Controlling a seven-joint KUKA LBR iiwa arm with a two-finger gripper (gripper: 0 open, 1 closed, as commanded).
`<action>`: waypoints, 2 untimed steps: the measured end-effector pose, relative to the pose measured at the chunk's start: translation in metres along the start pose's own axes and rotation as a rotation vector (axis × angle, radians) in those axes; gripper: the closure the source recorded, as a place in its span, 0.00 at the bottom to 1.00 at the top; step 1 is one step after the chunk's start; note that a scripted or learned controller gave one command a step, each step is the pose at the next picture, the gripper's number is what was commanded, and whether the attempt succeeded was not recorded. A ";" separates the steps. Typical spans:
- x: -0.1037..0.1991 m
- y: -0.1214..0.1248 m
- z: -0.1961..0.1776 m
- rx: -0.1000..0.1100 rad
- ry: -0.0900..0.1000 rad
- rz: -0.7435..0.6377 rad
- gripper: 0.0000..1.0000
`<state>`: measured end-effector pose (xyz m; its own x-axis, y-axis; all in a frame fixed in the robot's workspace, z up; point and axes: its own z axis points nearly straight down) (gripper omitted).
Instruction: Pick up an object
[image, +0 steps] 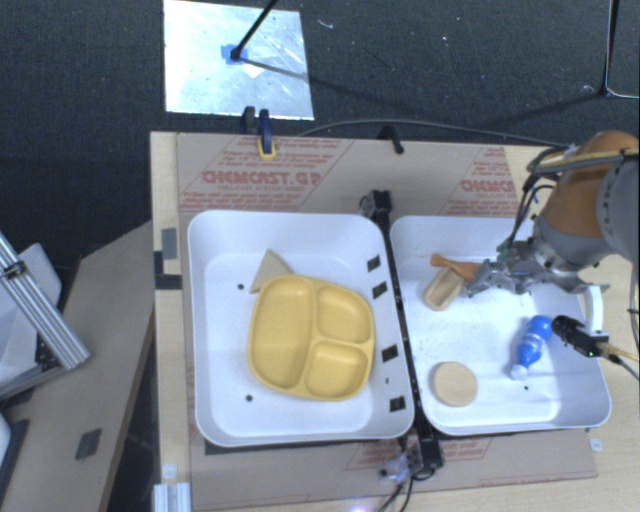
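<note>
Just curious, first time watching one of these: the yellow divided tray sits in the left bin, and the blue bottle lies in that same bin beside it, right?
Not quite. The yellow divided tray does sit in the left bin, but the blue bottle lies in the right bin, near the round tan disc and below the claw. The camera view shows this.

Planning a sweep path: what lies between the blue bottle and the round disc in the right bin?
Bare white bin floor, between bottle and disc, per camera view.
</note>
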<state>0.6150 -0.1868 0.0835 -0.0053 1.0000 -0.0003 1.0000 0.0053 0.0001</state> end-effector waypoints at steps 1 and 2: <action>0.000 0.002 -0.013 -0.005 -0.001 -0.002 1.00; 0.003 0.012 -0.064 -0.006 -0.001 0.000 1.00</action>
<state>0.6275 -0.1835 0.1477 -0.0056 1.0000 -0.0015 1.0000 0.0056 0.0057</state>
